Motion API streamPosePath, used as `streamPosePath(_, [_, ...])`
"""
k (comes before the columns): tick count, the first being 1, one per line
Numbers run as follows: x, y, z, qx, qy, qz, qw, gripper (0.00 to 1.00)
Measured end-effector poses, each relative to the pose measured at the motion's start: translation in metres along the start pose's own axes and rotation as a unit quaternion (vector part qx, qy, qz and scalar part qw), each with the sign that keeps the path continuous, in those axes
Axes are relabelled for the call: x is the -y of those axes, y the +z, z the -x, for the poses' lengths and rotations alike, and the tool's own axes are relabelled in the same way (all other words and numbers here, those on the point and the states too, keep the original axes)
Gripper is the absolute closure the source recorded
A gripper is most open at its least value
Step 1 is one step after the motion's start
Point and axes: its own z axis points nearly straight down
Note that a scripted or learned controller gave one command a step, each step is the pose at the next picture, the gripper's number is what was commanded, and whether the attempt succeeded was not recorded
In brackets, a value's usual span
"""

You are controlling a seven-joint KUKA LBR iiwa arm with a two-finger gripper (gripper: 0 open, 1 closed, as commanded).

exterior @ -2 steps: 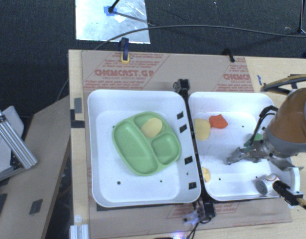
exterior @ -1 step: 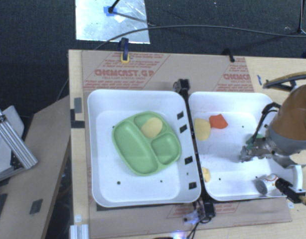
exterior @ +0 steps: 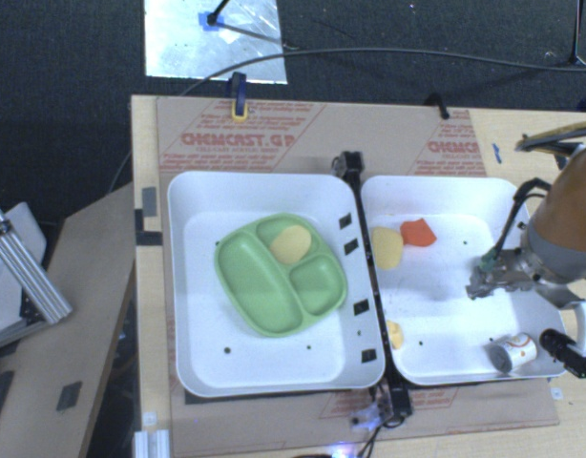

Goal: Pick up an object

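At the frame's right edge, the grey arm's gripper (exterior: 486, 280) hangs low over the right shallow white bin (exterior: 446, 361); whether its fingers are spread or closed cannot be told. Left of it lie an orange-red block (exterior: 418, 233) and a pale yellow rounded piece (exterior: 387, 248). A green sectioned plastic plate (exterior: 264, 289) sits in the left white bin (exterior: 202, 351).

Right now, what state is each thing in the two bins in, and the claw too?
green divided plate: flat in the left bin, tilted askew.
yellow lump: resting in the plate's top compartment.
pale yellow piece: in the right bin, against the divider.
orange piece: lying free, right bin.
small yellow bit: by the divider.
white cylinder: on its side.
claw: low over the right bin, holding nothing visible.
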Motion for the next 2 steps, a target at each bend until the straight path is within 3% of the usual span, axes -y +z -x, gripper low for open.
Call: streamPosePath(2, [-0.002, -0.103, 0.010, 0.001, 0.000, 0.001, 1.0000, 1.00])
